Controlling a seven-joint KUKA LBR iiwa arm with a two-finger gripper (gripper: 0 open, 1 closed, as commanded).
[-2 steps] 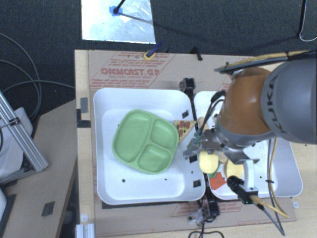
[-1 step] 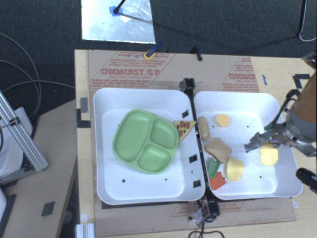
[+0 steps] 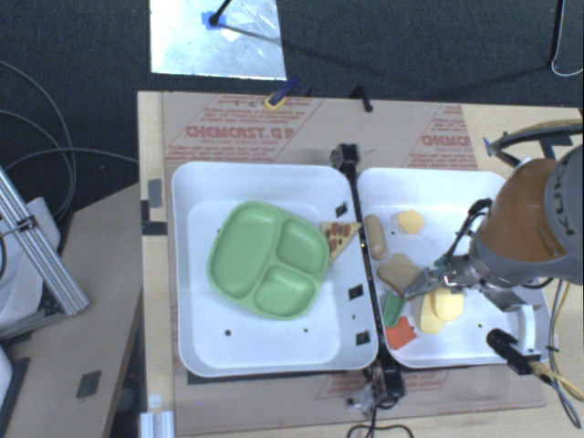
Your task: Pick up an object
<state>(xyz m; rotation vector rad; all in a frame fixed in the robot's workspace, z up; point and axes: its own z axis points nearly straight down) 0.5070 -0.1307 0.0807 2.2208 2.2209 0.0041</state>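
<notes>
Reaching in from the right of the camera view, the grey arm (image 3: 538, 217) with its orange band hangs over the right bin (image 3: 474, 185), and its gripper (image 3: 436, 279) sits low among a cluster of play-food pieces at the lower middle of the frame. Whether the gripper is open or closed I cannot tell; its tip is dark and small against the clutter, and nothing can be seen held in it.

The nearest candidates are the yellow piece (image 3: 440, 308) just below the gripper and the tan bread-like piece (image 3: 398, 271) just to its left; a green piece (image 3: 392, 308) and a red piece (image 3: 400, 336) lie further down by the bin's left wall. A sausage-shaped piece (image 3: 374, 234) and a small yellow lump (image 3: 411, 221) rest apart, higher in the same bin. The left bin (image 3: 265, 179) carries a green divided plate (image 3: 268, 259) with a pizza slice (image 3: 338, 236) at its right edge.

To do this grasp well, I would judge the yellow piece the best target: it lies closest and looks compact. The crowding is the risk, since a descent between two touching items may push them aside rather than catch one. Centring squarely over a single piece, and lifting straight up clear of the divider between the bins, seems the safest course.
</notes>
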